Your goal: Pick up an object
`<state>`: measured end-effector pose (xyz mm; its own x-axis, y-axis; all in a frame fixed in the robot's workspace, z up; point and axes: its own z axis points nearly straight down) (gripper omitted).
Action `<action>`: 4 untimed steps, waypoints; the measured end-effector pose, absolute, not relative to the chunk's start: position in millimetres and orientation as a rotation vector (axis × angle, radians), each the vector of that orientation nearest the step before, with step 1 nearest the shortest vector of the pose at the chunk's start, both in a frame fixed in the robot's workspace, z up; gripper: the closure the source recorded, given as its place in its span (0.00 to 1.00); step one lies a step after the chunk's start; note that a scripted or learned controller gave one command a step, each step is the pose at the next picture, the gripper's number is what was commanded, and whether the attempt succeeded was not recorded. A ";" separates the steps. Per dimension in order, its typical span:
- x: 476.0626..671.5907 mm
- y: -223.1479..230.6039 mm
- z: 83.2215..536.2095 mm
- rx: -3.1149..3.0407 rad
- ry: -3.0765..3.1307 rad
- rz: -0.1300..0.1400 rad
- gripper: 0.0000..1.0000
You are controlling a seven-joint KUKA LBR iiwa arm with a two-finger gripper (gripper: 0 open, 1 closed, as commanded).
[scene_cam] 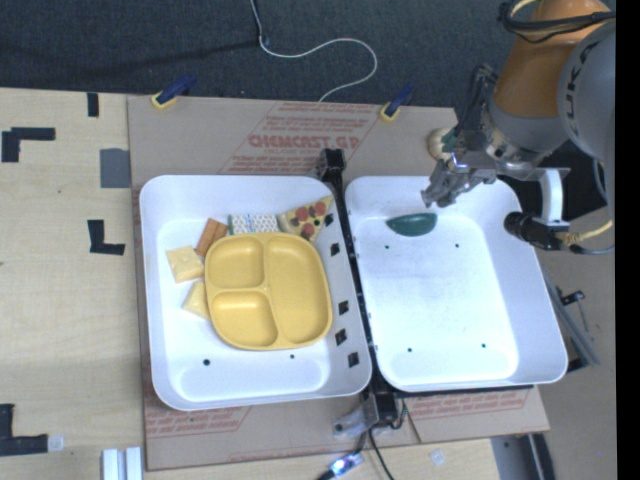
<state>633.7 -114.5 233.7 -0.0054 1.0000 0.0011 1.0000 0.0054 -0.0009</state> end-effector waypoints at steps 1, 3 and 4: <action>613.3 -69.3 216.1 -2.213 -2.225 0.003 1.00; 616.0 -60.9 234.8 -2.218 -2.224 -0.001 1.00; 616.1 -60.1 233.9 -2.218 -2.223 0.000 1.00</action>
